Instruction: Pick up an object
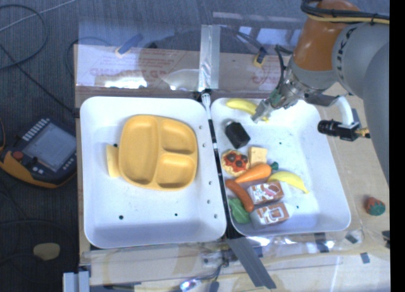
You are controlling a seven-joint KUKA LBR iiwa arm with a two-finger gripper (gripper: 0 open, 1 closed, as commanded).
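My gripper (264, 113) hangs low over the far end of the right bin (319, 158), just right of a small yellow banana (239, 104) lying by the bin's back wall. Nothing shows between its tips. A black block (237, 134) lies a little in front and to the left of the gripper. Nearer the front sit a pizza toy (235, 161), a tan cracker block (257, 155), an orange carrot (254, 173), a second banana (290, 180), a red sausage (239, 194), two snack packs (268, 202) and a green piece (238, 211).
The left bin (95, 208) holds a yellow divided tray (158, 151) with a pale yellow slab (112, 161) at its left side. A handheld controller (41, 151) lies on the floor at the left. A small red and green toy (375, 206) sits outside the right bin.
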